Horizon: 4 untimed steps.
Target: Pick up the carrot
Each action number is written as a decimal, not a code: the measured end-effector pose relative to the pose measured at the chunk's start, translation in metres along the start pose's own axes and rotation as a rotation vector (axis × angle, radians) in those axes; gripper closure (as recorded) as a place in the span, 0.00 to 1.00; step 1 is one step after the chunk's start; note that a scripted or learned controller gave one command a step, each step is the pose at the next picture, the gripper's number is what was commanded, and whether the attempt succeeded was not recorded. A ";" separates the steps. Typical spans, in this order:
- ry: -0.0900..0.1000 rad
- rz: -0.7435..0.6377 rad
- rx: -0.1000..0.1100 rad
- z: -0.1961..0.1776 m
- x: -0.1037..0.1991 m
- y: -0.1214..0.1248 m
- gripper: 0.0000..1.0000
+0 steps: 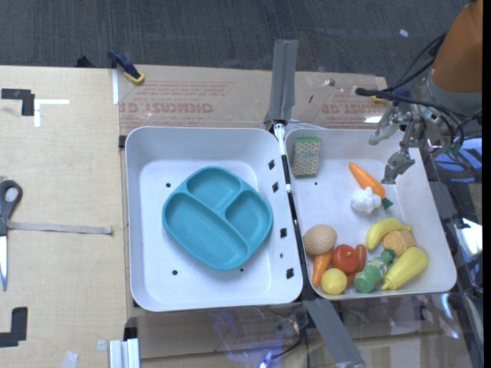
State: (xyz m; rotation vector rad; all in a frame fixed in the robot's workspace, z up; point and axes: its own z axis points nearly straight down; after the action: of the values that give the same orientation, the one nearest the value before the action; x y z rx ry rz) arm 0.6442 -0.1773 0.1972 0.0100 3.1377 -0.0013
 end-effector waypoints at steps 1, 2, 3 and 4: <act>-0.004 0.155 0.001 0.086 -0.003 -0.007 0.00; -0.012 0.151 0.003 0.074 -0.005 -0.006 1.00; 0.000 0.126 0.000 0.104 0.086 -0.023 1.00; -0.002 0.124 0.001 0.103 0.086 -0.023 0.00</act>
State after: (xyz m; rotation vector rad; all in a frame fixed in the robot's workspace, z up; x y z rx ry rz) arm 0.5584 -0.2001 0.0934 0.2048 3.1294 -0.0021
